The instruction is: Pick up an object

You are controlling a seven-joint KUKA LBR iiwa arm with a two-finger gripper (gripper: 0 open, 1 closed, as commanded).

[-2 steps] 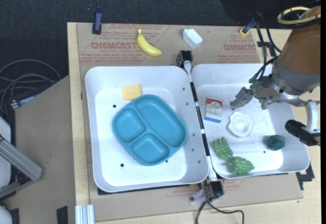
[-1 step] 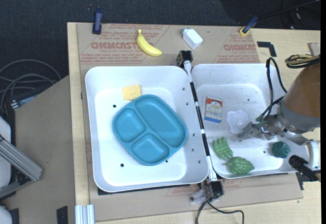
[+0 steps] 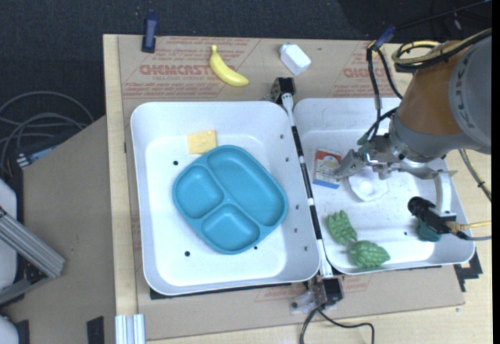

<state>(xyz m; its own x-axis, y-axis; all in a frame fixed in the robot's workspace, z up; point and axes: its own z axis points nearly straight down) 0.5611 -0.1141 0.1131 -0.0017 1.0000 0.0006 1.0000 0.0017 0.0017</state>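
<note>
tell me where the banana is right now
The banana lies on the brown board behind the left bin, outside both bins, between a small blue object and a white block.

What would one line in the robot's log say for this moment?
arm: over right bin | claw: low above white object, next to small packet | lifted: nothing | left bin: blue tray, yellow block

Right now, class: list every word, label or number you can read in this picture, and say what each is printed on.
"CHEMCAST": red print on the brown board under the bins, left of the banana.
The same red print repeats near the board's top right corner, too blurred to read.
Small packet in the right bin: printing too small to read.
</note>
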